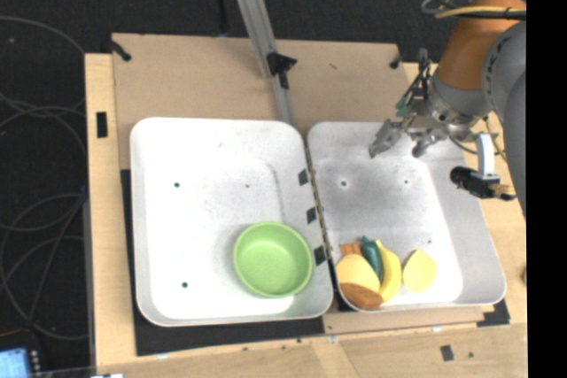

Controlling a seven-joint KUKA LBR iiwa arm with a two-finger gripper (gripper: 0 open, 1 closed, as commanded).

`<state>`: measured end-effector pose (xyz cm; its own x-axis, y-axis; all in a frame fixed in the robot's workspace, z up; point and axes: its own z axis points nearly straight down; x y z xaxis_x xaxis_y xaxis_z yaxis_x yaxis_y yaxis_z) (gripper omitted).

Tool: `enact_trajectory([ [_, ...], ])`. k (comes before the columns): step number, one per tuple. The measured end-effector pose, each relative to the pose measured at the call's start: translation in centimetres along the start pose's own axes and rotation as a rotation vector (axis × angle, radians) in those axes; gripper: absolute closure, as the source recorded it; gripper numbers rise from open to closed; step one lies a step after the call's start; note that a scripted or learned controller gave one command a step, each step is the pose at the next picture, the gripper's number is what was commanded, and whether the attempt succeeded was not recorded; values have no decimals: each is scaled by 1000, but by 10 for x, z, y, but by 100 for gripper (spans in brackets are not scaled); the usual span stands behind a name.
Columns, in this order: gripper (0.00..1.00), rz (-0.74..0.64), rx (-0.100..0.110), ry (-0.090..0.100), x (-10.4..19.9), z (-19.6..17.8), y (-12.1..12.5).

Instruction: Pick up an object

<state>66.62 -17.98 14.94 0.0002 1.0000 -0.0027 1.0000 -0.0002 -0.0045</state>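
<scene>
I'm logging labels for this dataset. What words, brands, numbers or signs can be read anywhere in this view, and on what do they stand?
None: no readable text.
The two shallow white bins, the round green bowl and the yellow lemon-like piece carry no lettering.
The grey arm with the orange band shows no legible marking.

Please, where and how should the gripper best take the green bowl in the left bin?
Probably by the rim of the green bowl, coming from above, one jaw inside and one outside. It sits upright and open, and its far-left rim stands clear of the bin wall.
</scene>
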Motion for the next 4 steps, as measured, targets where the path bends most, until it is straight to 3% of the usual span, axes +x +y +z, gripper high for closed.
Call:
enact_trajectory([
  [1,0,0,0,0,-1,51,-1],
  [2,100,-2,-9,-4,-3,36,1],
  [4,100,-5,-7,1,-14,-81,16],
])
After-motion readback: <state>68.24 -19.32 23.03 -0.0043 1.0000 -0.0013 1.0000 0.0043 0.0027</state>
